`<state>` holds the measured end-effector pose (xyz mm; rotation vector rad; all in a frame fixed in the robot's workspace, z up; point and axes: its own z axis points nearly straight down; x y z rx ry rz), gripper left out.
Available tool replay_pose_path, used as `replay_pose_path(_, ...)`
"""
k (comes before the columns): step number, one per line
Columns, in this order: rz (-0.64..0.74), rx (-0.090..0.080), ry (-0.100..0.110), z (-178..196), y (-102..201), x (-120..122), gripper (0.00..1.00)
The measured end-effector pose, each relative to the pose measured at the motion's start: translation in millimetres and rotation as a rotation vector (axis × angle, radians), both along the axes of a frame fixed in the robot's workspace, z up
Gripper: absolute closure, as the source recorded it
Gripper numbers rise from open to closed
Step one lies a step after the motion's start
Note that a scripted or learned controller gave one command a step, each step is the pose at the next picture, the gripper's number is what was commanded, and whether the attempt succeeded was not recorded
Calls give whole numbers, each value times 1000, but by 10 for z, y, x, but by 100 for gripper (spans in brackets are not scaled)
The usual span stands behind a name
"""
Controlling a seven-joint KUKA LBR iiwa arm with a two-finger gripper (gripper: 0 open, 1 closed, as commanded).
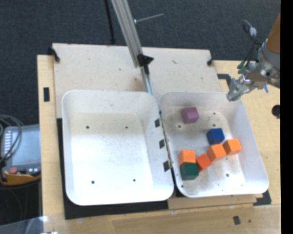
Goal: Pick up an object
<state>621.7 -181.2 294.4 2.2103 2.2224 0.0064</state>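
The right bin [251, 145] holds several blocks. A purple cube [189, 114] lies near its back. A blue cube [215, 135] sits in the middle, with an orange block [232, 146] and another orange block [216, 153] just in front of it. A small red-orange piece [203, 162] joins them to an orange cube [187, 156], which rests against a dark green cube [189, 170]. My gripper [236, 90] hangs above the bin's far right corner, away from all the blocks, with nothing seen in it.
The left bin [73, 130] stands beside the right one. A slanted metal post [129, 28] rises from the bench behind the bins. A grey device with cables [17, 152] lies off the bench's left side.
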Motion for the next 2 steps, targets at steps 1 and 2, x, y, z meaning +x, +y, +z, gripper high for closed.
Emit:
replay_pose_path(1, 1, 1, 5, -26, 568, 126, 100)
replay_pose_path(2, 0, 1, 8, -36, 1055, 81, 100)
